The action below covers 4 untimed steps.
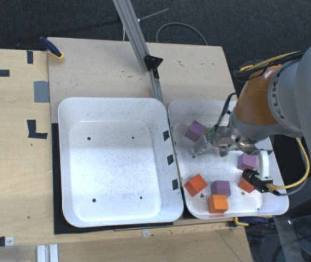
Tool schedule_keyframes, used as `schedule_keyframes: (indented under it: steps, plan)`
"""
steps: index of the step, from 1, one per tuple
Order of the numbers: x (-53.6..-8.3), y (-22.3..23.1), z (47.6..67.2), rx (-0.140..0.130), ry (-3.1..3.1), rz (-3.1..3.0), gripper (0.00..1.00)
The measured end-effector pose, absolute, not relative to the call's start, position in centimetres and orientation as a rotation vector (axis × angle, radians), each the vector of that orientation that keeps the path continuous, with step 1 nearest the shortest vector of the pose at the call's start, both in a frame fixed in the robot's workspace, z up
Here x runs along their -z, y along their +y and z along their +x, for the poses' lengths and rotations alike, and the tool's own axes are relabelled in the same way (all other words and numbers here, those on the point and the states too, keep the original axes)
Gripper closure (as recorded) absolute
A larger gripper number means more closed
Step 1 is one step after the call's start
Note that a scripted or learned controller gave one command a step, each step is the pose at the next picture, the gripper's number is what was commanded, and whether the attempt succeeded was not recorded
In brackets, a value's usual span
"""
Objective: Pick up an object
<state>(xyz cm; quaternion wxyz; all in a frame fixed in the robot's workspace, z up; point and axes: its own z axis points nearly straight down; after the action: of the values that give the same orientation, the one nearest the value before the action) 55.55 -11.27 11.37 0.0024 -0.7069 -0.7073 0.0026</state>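
Landmark = right bin (pixel 180 111), all places given rel. to it.

Bench (pixel 101 72): light wood top, carries both bins; dark floor beyond its far edge.

Arm (pixel 286 100): grey w/ orange band, comes in from the right side of the right bin, hangs over its right half and hides part of that rim.

Left bin (pixel 112 105): white, shallow, touching the right bin's left wall; a few dark specks on its floor.

Right bin: white, shallow, holds the cubes.

Metal rail (pixel 131 23): slants down from the top of the view to the right bin's far-left corner, black bracket partway along.

Gripper (pixel 213 145): low over the middle of the right bin, pointing left, just beside the purple cube near the far-left part. Fingers look slightly parted w/ nothing between them, but view is small and cluttered here, so prob. open, not certain. No cube is held.

Cubes in right bin:
- purple cube (pixel 195 130), far-left part, just left of gripper.
- 2nd purple cube (pixel 248 160), right side, partly under the wrist.
- 3rd purple cube (pixel 220 188), near edge, middle.
- orange cube (pixel 196 184), near-left part.
- 2nd orange cube (pixel 217 203), near edge, touching the 3rd purple one.
- red-orange cube (pixel 245 185), near-right, partly hidden by black cable fitting.

Blue/yellow clamp (pixel 52 47): on bench, well left of and beyond the right bin.
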Motion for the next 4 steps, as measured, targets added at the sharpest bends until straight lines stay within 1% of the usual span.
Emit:
schedule_keyframes:
  steps: [1,2,3,4]
  plan:
    - [-12.6,-11.2,55.7,-0.003,-2.223,-2.216,1.0]
    - [-18.8,-11.3,55.3,0.004,-2.226,-2.223,1.0]
    - [-23.3,-11.2,56.0,0.003,-2.226,-2.222,1.0]
    - [-27.6,-11.2,56.1,0.003,-2.226,-2.222,1.0]
